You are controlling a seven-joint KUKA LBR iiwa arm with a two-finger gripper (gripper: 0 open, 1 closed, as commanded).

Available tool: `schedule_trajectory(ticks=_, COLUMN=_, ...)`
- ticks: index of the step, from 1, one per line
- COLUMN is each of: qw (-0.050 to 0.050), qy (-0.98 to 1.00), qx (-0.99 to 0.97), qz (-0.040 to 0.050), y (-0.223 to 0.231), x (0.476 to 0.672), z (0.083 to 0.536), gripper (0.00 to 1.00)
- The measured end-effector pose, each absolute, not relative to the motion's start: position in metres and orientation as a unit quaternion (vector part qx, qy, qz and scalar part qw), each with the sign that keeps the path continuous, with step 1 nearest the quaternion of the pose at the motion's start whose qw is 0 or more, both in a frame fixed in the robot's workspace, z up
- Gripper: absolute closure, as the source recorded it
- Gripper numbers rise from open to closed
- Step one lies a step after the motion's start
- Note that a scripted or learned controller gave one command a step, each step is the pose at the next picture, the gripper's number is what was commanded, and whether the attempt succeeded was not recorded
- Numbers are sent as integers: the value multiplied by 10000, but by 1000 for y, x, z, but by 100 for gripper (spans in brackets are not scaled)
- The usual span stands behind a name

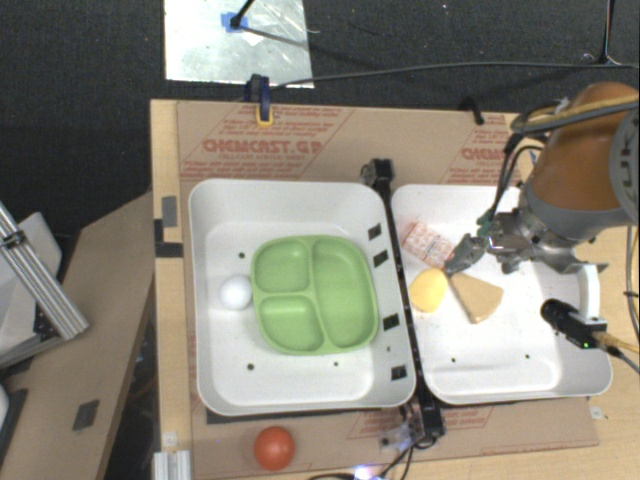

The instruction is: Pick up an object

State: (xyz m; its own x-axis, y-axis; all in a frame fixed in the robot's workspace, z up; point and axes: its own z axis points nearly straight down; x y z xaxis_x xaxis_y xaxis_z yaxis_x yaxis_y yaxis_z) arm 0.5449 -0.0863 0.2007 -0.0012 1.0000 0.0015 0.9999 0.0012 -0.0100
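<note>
Holding green tray (315,293), white ball (236,293) | left bin (290,196) | perhaps touching

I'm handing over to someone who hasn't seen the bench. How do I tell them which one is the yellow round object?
Start at the right-hand white bin, the one the arm reaches into. Near its left wall lies the yellow round object, just below the gripper. It is smooth and egg-like, unlike the flat tan wedge beside it on the right and the pink patterned packet above it.

Red print reading "CHEMCAST GP" stands on the brown backing board (290,133), repeated partly at its right.
</note>
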Motion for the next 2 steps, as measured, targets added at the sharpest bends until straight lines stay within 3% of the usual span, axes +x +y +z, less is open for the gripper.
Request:
schedule_trajectory(ticks=1, qw=-3, qy=-7082, qx=-7060, qz=-5, y=-86, x=548, z=206, gripper=0)
schedule_trajectory(ticks=2, qw=18, qy=-7075, qx=-7067, qz=13, y=-87, x=544, z=143, gripper=0)
